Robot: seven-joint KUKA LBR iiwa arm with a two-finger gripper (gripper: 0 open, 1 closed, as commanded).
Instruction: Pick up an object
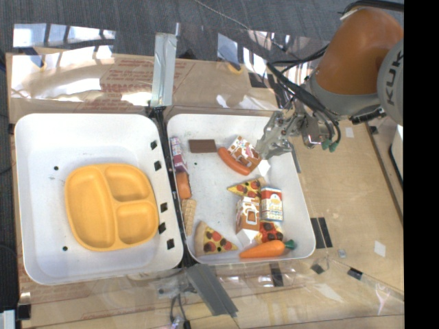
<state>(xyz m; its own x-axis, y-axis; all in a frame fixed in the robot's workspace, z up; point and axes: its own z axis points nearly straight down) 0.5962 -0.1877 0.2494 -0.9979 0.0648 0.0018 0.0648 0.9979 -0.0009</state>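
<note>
- Arm: the grey KUKA arm is reaching in from the right, its orange band sitting above the far right corner of the right bin (296, 184).
- Gripper (266, 146): it is hanging low over the right bin's far edge area, close to the right wall. Whether it is gripping anything cannot be told from here; cables and the wrist are blurring that part.
- Nearest candidate: a small decorated box (241, 151), red and white, is lying just beside the gripper, overlapping an orange-red carrot piece (230, 160). Contact between gripper and box cannot be confirmed.
- Other right-bin stock: a brown block (202, 145) near the far edge; a pizza slice (245, 188) mid-bin; a juice carton (271, 205) and a gingerbread-pattern box (247, 216) toward the right wall; a second pizza slice (212, 239) and a whole carrot (263, 250) along the near edge; a cone (188, 213) and a sausage-like piece (183, 185) lining the left wall.
- Left bin (34, 142): it is carrying a yellow divided tray (110, 205), lying flat near the middle.
- Progress: nothing is being lifted. Every item appears to be resting on the bin floor, so the pick looks to be at the approach or grasp stage, with closing, lifting and clearing the bin still ahead.
</note>
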